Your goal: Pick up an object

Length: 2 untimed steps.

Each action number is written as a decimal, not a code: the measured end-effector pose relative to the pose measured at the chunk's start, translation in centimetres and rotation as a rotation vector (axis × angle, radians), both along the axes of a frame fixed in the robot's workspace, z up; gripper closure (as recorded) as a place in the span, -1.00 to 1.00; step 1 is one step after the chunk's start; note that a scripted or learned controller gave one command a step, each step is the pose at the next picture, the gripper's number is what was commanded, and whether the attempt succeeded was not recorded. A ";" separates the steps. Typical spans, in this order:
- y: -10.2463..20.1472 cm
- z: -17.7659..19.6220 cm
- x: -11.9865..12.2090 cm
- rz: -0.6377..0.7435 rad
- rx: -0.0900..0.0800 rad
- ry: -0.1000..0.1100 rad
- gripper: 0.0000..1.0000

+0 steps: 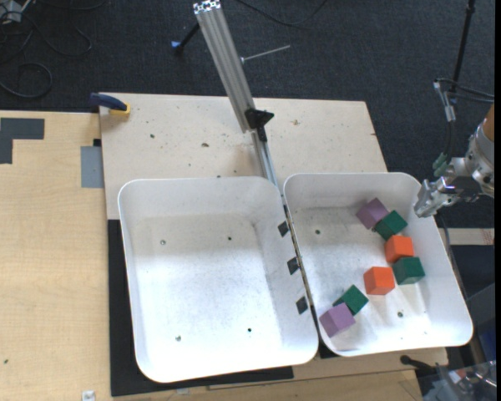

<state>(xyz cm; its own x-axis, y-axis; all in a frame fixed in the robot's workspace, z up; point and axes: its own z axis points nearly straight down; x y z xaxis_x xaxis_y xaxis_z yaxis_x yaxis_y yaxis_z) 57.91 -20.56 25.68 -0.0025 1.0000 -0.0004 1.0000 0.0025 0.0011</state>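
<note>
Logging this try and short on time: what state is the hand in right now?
Hand: over the right bin's upper right rim, near the purple block; open or shut cannot be told, nothing seen held.

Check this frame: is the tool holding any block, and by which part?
Nothing is held. The tool sits at the right bin's upper right rim, apart from the nearest green block.

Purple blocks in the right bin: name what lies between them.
In the camera view, an orange block lies roughly between the upper purple block and the lower purple block.
</note>
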 end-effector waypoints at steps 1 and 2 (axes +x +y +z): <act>4.2 -0.7 -0.6 0.001 0.003 0.005 1.00; 10.1 -1.3 -2.1 0.002 0.004 0.006 1.00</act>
